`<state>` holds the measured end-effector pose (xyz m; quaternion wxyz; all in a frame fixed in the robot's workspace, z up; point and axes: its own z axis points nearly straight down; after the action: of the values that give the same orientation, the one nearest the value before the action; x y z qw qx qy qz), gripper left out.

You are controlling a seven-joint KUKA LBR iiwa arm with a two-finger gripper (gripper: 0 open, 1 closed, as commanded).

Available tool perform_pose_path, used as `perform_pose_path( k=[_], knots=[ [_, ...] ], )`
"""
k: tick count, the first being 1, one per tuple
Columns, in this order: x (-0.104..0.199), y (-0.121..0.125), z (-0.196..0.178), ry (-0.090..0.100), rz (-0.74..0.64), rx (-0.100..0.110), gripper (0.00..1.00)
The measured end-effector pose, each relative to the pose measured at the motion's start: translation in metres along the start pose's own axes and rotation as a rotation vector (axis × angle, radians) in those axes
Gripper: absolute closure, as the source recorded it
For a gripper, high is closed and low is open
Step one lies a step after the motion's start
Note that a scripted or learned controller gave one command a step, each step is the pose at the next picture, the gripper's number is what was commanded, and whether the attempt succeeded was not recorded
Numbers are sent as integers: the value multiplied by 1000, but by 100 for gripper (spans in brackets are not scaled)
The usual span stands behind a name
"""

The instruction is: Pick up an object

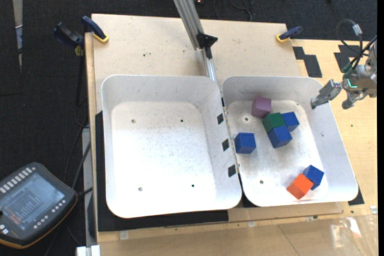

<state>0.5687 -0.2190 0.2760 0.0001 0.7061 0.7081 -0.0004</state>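
The end effector hovered at the right bin's far right rim. Its fingers were spread, holding nothing. Coloured blocks lay inside.

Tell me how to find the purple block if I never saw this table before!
Look at the right bin, the one of the two white bins with blocks in it. Near its far side sits a tight bunch of blocks, and the purple block is the one at the back left of that bunch, beside the green block. It is the only purple one; the others are blue, green or orange.
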Motion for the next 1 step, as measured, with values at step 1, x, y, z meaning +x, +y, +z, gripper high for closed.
perform_pose_path(
  k=[1],
  knots=[
    [-3, 2, 63, 2, 4, 6, 0]
  ],
)
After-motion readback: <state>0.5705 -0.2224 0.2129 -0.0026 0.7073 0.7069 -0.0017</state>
